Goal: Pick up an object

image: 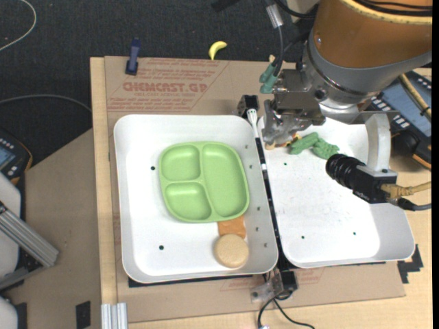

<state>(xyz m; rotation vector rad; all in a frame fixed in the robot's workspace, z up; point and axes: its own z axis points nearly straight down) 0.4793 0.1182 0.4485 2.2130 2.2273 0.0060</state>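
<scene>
My gripper reaches down into the back left corner of the right bin, close to the wall shared with the left bin. Just to its right a crumpled green object lies on the bin floor, with a small orange piece at its left end. The gripper's tip is beside that orange piece; whether they touch is hidden by the gripper body. In the left bin sit a green divided plate, a round tan biscuit-like item and an orange piece between them.
The bench board extends behind the bins, with a blue clip at its back left edge. A small yellow banana shape lies beyond the board. The arm's large orange and grey body overhangs the right bin's back.
</scene>
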